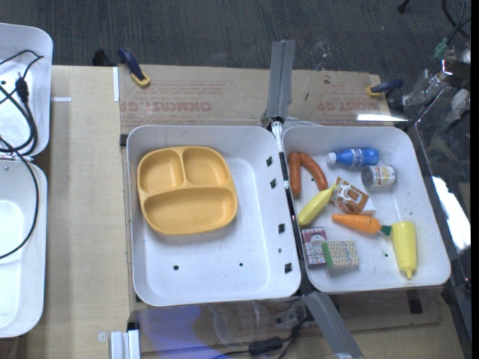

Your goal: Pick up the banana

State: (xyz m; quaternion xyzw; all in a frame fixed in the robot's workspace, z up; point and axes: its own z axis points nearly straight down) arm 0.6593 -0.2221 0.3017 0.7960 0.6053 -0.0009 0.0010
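While banana (pixel 315 206) lies untouched in right bin (pixel 428 200), we judge task as not started. Banana rests near bin's left wall, tilted, between red sausage (pixel 308 170) above and small box (pixel 313 246) below, just beside snack packet (pixel 349 196) and close to carrot (pixel 359 224). End effector state: we cannot tell. Left bin (pixel 202 275) carries yellow divided plate (pixel 186 188). All steps remain, in our judgement: approach, descend, grasp, lift. We expect crowding from neighbours around banana.

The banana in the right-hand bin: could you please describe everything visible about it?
The banana is a small yellow toy-like piece, smooth and plastic-looking, lying flat and slanted in the right bin near the divider. Its upper end abuts a small orange-brown snack packet; the sausage lies just above, the carrot to its lower right.
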